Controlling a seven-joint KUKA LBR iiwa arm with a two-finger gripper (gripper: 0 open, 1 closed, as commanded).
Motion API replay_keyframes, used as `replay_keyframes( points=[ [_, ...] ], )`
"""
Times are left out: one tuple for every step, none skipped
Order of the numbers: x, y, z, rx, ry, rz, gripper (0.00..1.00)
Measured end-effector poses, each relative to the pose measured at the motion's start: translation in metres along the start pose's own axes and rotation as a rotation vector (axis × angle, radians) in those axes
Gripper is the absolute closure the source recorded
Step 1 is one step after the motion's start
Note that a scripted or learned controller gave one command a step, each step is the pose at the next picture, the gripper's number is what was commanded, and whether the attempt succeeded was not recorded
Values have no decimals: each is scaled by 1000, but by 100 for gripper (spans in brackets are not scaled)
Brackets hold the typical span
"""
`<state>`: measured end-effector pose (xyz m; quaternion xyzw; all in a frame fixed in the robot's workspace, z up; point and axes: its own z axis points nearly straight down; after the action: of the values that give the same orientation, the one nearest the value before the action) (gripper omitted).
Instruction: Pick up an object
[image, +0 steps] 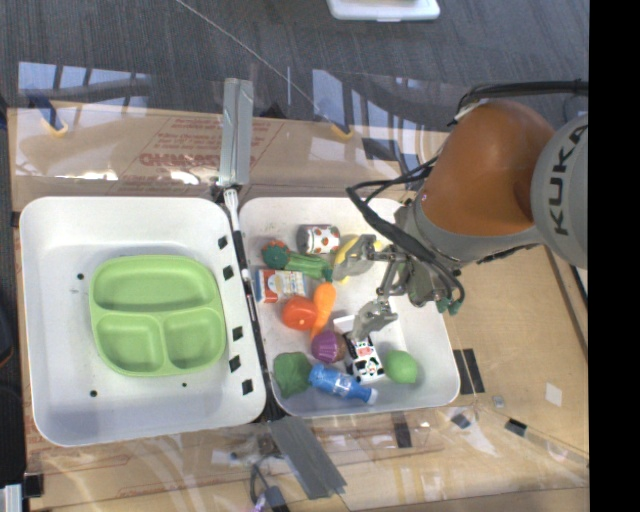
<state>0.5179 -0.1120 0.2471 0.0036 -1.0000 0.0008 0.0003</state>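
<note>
1. Pincer (368, 292) hangs over the mid part of the right bin (432, 330), reaching in from the right w/ arm (490, 170) above it. Can't tell if it's open or closed; metal parts blur together, and nothing is clearly caught in it.
2. Candidate objs all lie in the right bin: orange carrot (322, 300), orange-red lump (298, 314), purple ball (326, 346), black-white carton (364, 358), green ball (402, 368), blue bottle (340, 382), dark green lump (292, 372), small can (318, 239), red-white box (280, 284), green-handled toy (296, 262).
3. Left bin (50, 300) has a green divided tray (158, 312); not a sensible target, too flat.
4. Best pick, my guess: black-white carton or purple ball, nearest below the tip. They sit touching each other, so crowding is the risk.
5. To do it well: centre over one obj only, line the grip across its narrow side, drop straight, no sideways sweep.
6. Green ball stands a bit apart near the bin's right wall; cleaner approach but round, may squirt out.
7. Close gently, lift straight, check the obj rises w/ it before moving off.
</note>
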Motion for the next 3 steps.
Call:
replay_keyframes(
  points=[
    [38, -4, 156, -2, -2, -22, 0],
    [27, 23, 156, -2, -2, -71, 0],
    [25, 24, 145, -2, -5, -80, 100]
  ],
)
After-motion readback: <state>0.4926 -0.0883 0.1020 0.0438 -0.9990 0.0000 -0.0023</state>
